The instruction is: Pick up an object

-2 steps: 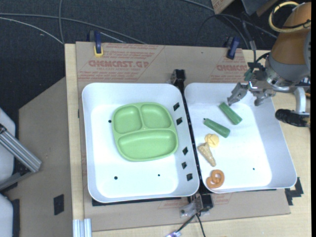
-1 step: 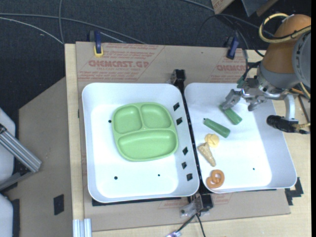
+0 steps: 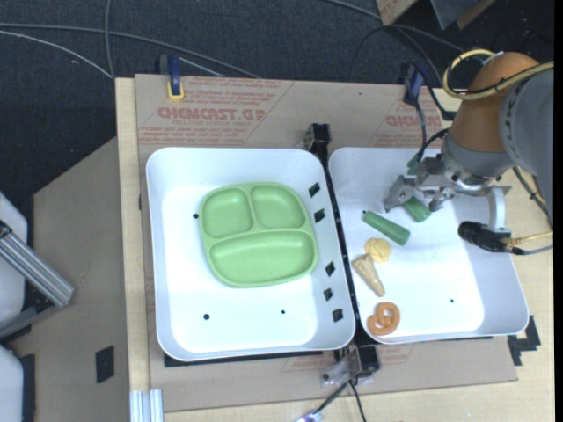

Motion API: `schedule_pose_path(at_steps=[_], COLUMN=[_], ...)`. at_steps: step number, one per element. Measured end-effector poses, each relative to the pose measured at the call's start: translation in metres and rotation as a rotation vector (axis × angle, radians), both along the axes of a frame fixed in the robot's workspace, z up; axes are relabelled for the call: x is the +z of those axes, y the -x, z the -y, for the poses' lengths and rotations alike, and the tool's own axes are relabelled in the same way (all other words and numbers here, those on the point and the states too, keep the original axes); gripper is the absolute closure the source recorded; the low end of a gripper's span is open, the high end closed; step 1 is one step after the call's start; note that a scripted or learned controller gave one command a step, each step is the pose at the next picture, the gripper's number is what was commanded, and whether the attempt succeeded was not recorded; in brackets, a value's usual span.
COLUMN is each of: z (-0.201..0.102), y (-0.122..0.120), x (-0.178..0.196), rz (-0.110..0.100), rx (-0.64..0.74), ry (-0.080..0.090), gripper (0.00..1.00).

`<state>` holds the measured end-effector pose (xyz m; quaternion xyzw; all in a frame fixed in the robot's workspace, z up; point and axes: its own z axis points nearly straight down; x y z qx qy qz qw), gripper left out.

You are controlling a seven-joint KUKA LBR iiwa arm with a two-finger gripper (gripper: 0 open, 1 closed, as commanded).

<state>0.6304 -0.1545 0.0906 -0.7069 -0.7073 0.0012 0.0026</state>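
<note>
Step in hand is judged to be the approach/descent phase of the pick; nothing is seen lifted yet. The grey two-finger gripper [image 3: 420, 197] is placed over the upper middle of the right shallow white bin [image 3: 493, 310], right of frame centre. A small green piece [image 3: 417, 209] is seen right at its tip, but whether that is a held object or part of the tool cannot be told, and the gripper's state can't be read from this angle either.

Candidate objects, all in the right bin's left half:
- dark green cylindrical plastic piece [image 3: 387, 228], lying tilted, just below-left of the gripper (closest target, likely the one aimed at)
- pale yellow lumpy toy food item [image 3: 379, 250], just below the cylinder
- tan cone-shaped piece [image 3: 371, 276], touching or nearly touching the yellow item
- orange ring-shaped toy [image 3: 383, 318], near the bin's bottom edge

Light green three-compartment plastic plate [image 3: 258, 234] sits centred in the left white bin [image 3: 171, 236], not involved.

Next move calls for a shift down-left and alignment across the cylinder's short axis before closing.
</note>
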Motion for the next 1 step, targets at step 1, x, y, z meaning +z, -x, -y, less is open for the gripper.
schedule_pose_path(at_steps=[1], z=[0.0002], y=[-0.0018], x=[0.0149], rz=[0.007], rx=[0.0], ry=[0.001], gripper=[1.0])
